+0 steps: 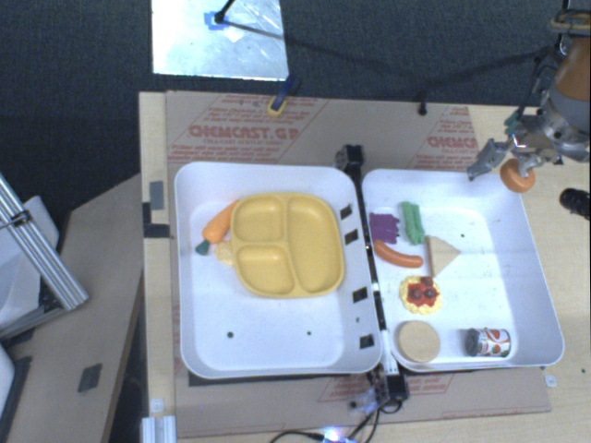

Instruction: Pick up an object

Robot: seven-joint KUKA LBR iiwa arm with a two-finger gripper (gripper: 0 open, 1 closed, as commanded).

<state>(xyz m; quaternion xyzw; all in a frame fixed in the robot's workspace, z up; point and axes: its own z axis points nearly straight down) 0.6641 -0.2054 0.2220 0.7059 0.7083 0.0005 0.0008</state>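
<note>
the bench [231,123] carries two white bins side by side. the left bin [199,340] holds a big yellow plate [282,245] with three compartments, lying in the middle of it. a carrot [218,222] lies against the left edge of the plate, its green end pointing to the left wall of the bin.

the right bin [536,303] holds the smaller things. a round tan disc [418,341] lies in the near left corner and a small can [488,342] lies on its side near the front wall, toward the right. a beige wedge [441,254] is about in the middle, with a sausage [398,256] just beside it on the left. a purple piece [384,227] and a green piece [411,221] are near the left wall, further back. a small yellow thing with red on top [421,293] lies between the wedge and the disc.

the arm comes in at the far right corner of the right bin. the gripper [503,162] is above the back wall there, its fingers look spread, one grey fingertip [483,161] pointing left. a small orange ball [518,177] sits at the other finger; if it is pinched, i cannot tell.
</note>
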